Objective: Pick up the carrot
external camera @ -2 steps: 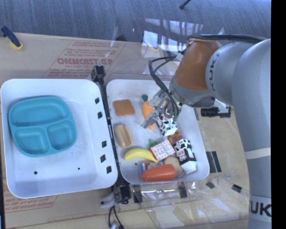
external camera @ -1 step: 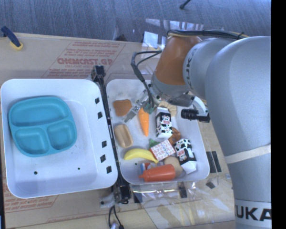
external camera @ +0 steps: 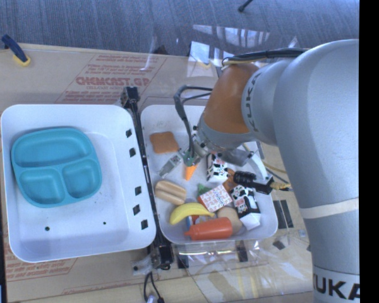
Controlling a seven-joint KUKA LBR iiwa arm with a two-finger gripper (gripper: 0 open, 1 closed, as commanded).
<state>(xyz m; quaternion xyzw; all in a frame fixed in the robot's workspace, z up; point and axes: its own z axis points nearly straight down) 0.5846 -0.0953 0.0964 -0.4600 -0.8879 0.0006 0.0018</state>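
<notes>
— Cardboard covers our worktop (external camera: 82,84), and on it we have two white bins side by side: the left bin (external camera: 25,238) carries a blue divided plate (external camera: 54,166) toward its left edge, the right bin (external camera: 167,115) is crowded with toy food.

— Where do we see the carrot (external camera: 190,171)?

— Near the middle of the right bin, small and orange, tilted, just below the toast slice (external camera: 164,142) and above the hot dog bun (external camera: 170,191).

— And the hand (external camera: 192,156)?

— It sits right over the carrot's upper end, touching or nearly so. We cannot tell whether it is spread or closed; the wrist hides it.

— What else lies there?

— A banana (external camera: 188,212) and a red pepper (external camera: 208,230) by the front edge, with milk cartons (external camera: 243,201) toward the right edge.
</notes>
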